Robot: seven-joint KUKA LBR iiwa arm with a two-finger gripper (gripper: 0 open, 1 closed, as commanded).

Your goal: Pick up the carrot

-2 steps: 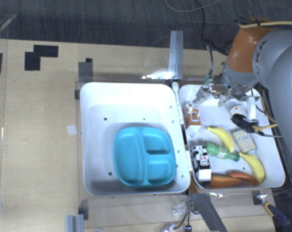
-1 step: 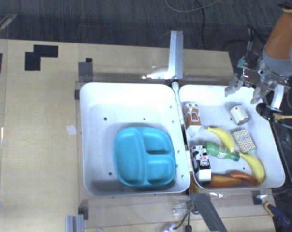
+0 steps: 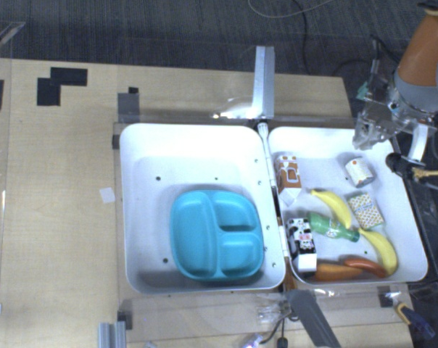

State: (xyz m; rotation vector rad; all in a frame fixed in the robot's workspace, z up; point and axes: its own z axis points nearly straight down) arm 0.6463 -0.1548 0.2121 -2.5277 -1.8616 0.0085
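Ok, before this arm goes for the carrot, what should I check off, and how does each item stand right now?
1. Carrot located, lying along the right bin's near wall: ok.
2. Carrot top exposed: ok, though the banana's lower end lies against it.
3. Clutter beside it: not ok; the green bottle and a black-and-white carton crowd the carrot.
4. Gripper above the carrot: not ok; it hangs over the bin's far right corner.
5. Gripper carrying nothing: cannot tell.
6. Blue plate out of the path, in the left bin: ok.
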